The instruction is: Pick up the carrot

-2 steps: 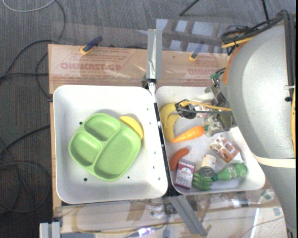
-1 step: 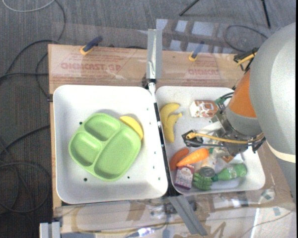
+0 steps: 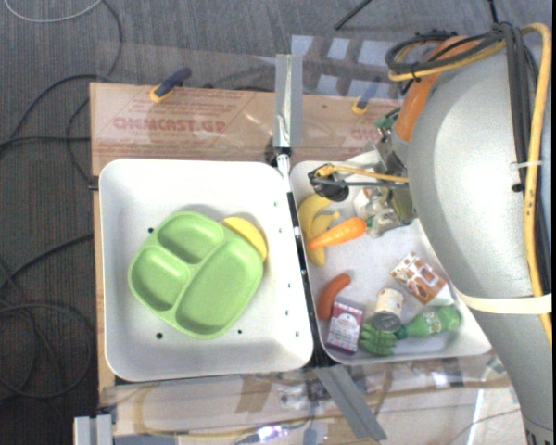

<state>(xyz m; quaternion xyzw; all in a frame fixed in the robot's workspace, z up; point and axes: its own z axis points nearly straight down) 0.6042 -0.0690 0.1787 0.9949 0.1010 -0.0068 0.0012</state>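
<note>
Carrot (image 3: 338,233) lies tilted in the right bin (image 3: 471,343), touching the bananas (image 3: 314,219), its tip pointing toward the gripper (image 3: 382,213) just beside it. Whether the gripper is spread or closed cannot be told. A green divided plate (image 3: 196,273) sits in the left bin (image 3: 120,248).

Bananas (image 3: 313,213) crowd carrot (image 3: 338,234)
</note>
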